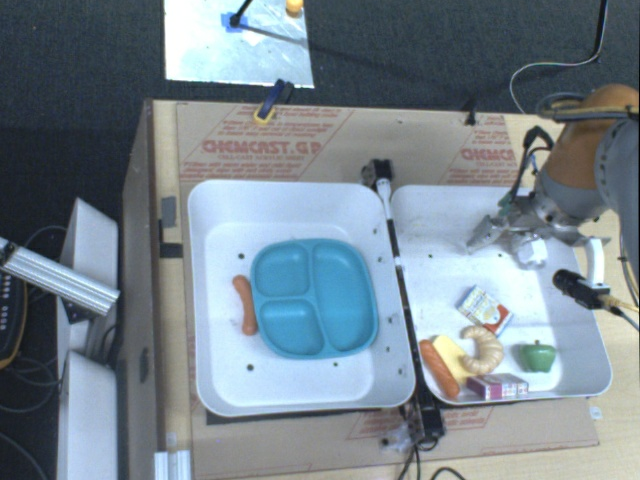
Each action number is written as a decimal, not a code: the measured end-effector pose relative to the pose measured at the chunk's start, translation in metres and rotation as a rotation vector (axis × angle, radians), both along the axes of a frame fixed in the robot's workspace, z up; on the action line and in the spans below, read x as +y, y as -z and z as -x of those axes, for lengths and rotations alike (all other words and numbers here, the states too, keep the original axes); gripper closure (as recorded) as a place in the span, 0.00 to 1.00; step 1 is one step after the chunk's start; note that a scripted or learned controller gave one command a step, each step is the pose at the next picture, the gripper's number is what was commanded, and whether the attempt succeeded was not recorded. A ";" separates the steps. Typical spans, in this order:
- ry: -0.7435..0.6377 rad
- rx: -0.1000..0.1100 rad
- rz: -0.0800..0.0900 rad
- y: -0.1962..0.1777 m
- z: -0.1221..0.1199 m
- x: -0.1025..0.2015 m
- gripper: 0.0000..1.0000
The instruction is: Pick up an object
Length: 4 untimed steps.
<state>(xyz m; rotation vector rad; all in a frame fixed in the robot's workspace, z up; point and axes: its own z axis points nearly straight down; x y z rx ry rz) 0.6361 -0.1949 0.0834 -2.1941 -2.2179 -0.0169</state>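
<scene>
In the right bin (440,218), along its front half, lie a small white, red and yellow packet (484,308), a tan croissant (483,346), a yellow wedge (450,353), an orange carrot-like stick (436,366), a green pepper (538,356) and a pink box (497,388). My gripper (497,233) hangs over the far half of that bin, above bare white floor and well apart from the packet, the nearest item. Nothing shows in its grasp.
The left bin (210,268) holds a blue divided plate (313,298) with an orange sausage (245,303) lying just left of it. The grey arm with its orange band (585,158) crosses the right bin's far right corner. A black divider (395,268) separates the bins.
</scene>
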 end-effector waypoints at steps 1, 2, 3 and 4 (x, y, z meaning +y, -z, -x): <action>0.002 -0.008 0.011 -0.027 0.004 -0.004 0.00; 0.014 0.032 0.011 0.003 -0.025 0.014 0.00; 0.009 0.038 -0.007 0.002 -0.027 0.008 0.00; 0.007 0.040 -0.016 0.000 -0.028 0.002 0.00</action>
